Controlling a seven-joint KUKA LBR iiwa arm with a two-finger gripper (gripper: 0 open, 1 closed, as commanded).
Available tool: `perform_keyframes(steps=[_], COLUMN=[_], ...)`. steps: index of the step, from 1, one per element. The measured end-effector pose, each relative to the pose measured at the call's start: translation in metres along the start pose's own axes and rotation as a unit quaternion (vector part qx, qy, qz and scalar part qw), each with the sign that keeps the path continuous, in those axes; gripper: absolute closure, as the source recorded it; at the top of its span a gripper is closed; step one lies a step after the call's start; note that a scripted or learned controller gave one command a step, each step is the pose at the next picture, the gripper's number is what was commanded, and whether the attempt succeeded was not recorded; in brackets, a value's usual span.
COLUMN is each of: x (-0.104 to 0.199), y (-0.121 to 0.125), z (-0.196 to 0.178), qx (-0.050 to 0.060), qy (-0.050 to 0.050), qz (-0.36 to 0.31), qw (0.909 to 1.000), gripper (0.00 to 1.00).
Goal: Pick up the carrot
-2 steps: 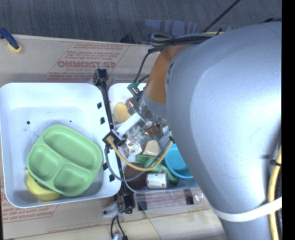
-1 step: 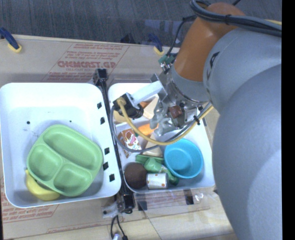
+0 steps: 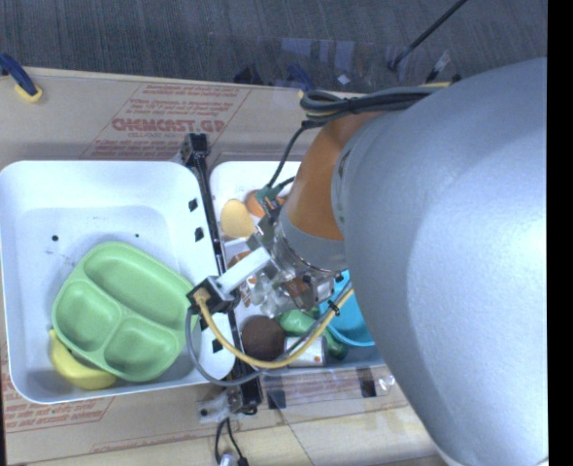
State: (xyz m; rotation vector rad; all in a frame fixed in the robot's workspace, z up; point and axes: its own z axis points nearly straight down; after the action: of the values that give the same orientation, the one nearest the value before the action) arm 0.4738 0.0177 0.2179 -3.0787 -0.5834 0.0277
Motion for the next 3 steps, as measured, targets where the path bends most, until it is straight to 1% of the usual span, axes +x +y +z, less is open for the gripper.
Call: perform_keyframes(steps=[1,2,3], x=[0.026,0.025,0.011], y=[-0.062,-0.061,-0.018], z=[-0.009,-0.018,0.028], qx=[-0.003,-0.003,0.0], qy=[0.003,-0.001,0.002], qz=[0.077,0.072,-0.065], qw=[0.9971,0.9974,0.9979], gripper=[1.0,1.0,1.0])
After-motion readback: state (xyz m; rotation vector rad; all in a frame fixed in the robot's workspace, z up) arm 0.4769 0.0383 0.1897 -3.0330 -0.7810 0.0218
